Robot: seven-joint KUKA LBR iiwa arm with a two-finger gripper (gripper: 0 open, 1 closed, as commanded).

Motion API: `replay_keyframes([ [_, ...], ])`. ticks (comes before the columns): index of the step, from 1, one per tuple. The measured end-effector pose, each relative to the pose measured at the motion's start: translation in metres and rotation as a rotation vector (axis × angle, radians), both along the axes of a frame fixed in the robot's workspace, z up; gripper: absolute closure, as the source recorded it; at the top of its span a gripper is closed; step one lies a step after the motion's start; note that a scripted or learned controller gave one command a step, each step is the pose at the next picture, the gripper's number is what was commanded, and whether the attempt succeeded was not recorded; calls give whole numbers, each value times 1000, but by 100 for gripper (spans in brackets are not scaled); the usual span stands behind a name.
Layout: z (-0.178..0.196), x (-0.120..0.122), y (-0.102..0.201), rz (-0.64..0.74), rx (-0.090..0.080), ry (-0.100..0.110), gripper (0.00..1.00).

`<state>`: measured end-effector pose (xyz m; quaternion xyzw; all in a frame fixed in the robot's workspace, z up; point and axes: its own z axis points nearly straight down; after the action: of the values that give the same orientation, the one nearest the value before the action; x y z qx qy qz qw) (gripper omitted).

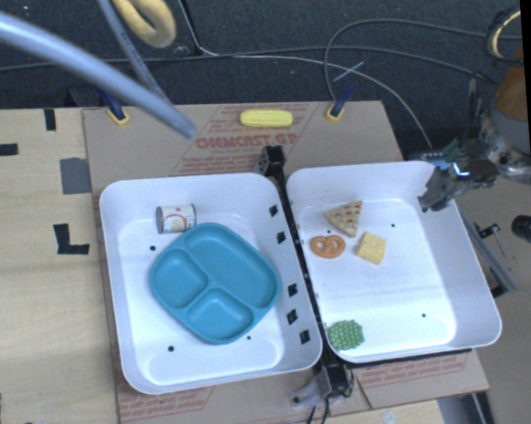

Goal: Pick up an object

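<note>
Objects lie in both bins: in the left bin (125, 291) a small can (175, 219) rests near the far left corner beside a blue divided tray (214, 281); in the right bin (453, 274) sit a pretzel (327, 246), a cracker wedge (345, 217), a cheese cube (371, 248) and a green ball (346, 335) at the near left corner; the gripper (436, 195) hangs over the far right rim, grip state unreadable

A robotics lab: two white bins (116, 291) sit on taped cardboard (232, 140) atop a bench, cables (362, 39) trailing across dark flooring behind.
</note>
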<state>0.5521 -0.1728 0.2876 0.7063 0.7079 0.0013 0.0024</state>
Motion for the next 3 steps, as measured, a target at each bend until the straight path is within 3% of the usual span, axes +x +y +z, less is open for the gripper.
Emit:
replay_keyframes([
  [3,-33,-43,165,4,2,9,100],
])
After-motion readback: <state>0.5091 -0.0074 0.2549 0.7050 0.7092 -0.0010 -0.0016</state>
